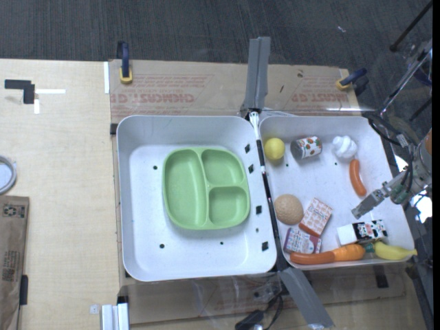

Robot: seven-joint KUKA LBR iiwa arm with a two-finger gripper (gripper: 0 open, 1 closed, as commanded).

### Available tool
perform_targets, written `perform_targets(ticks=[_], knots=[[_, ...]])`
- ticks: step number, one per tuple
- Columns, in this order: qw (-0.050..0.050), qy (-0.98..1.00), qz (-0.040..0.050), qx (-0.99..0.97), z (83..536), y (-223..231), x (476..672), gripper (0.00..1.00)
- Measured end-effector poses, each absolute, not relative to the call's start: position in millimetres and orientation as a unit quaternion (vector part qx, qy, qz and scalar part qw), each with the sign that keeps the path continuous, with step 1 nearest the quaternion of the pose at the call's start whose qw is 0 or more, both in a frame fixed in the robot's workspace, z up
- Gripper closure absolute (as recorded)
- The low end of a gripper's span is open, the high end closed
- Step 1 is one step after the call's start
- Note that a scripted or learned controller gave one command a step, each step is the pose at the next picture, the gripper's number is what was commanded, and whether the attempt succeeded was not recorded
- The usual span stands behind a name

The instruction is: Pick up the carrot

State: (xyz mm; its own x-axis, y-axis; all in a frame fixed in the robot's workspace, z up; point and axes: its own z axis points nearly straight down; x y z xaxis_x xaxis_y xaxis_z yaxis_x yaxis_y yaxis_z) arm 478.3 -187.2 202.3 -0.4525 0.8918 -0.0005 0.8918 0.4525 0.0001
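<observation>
- The gripper (377, 199) shows at the right edge of the right bin (313, 122), a grey tip slanting down toward the bin floor; it is too small and blurred to tell how it stands or whether it has hold of anything.
- Just left of it and above lies a sausage (356, 177), reddish orange, running up and down.
- Just below the gripper sits a small white carton with black patches (362, 232).
- The carrot (328, 255) lies along the near wall of the right bin, its thick end by the carton and its point toward the left; it is apart from the gripper.
- A banana (394, 251) lies at the near right corner, beside the carrot's thick end.
- Left of the carton stand an orange and white box (316, 216) and a pink packet (300, 240), with a brown egg-shaped thing (289, 209) next to them.
- Along the far side sit a lemon (274, 148), a small can (306, 147) and a white lump (344, 145).
- The left bin (137, 205) holds a green divided plate (205, 188).
</observation>
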Motion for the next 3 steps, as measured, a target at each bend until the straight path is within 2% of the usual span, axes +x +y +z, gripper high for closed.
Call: perform_targets(ticks=[1,2,3], knots=[[0.0,0.852,-0.0001,0.523,202.2,-187.2,478.3,0.0],[0.0,0.875,0.0001,0.485,102.3,-146.1,477.8,0.0],[0.0,0.874,0.0005,0.487,111.1,-146.7,478.5,1.0]])
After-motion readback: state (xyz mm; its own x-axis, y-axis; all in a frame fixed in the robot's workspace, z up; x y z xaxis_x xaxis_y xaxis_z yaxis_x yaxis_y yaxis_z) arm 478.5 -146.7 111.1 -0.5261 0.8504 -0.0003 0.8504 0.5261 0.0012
